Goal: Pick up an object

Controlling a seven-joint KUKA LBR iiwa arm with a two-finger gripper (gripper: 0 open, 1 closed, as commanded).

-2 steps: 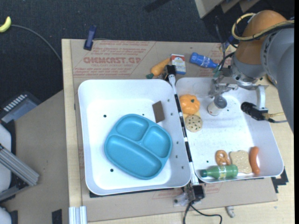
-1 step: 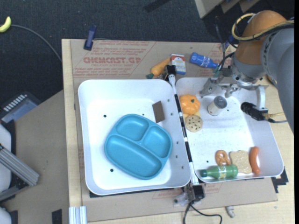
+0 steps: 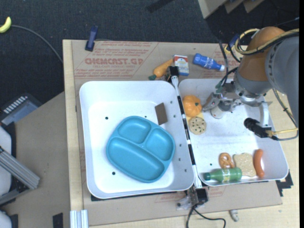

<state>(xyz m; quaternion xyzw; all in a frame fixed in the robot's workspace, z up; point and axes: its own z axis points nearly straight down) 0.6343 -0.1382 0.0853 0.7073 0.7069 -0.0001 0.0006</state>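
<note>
A blue sectioned plate [image 3: 139,148] lies tilted in the left bin [image 3: 90,127], with a small brown block [image 3: 161,113] just beside its upper right rim, near the divide between the bins. Beyond the bins, along the far edge of the bench [image 3: 76,80], sit an orange toy [image 3: 163,69], a small carton [image 3: 181,64] and a blue bottle [image 3: 208,62].

In the right bin [image 3: 237,141], an orange pumpkin-like toy [image 3: 192,105] rests against the left wall at the far corner, a round cookie [image 3: 197,125] just below it. Along the near edge lie a pretzel [image 3: 225,160], a green bottle [image 3: 224,175] on its side, a slice of bread [image 3: 245,164] and a hot dog sausage [image 3: 259,162], packed close together.

The claw [image 3: 221,103] hangs low over the far end of the right bin, just right of the pumpkin; nothing sits between its fingers, and whether they are spread or pressed together cannot be told, as the metal parts blur into one pale mass. The nearest candidate appears to be the pumpkin. A clean pick would likely call for sliding left, centring over it, and dropping straight down with room on the wall side, since the bin wall crowds one finger's path.

The arm's grey body [image 3: 285,65] hides part of the bin's far right corner, and a black fitting [image 3: 254,126] with cables overlies the bin floor.
</note>
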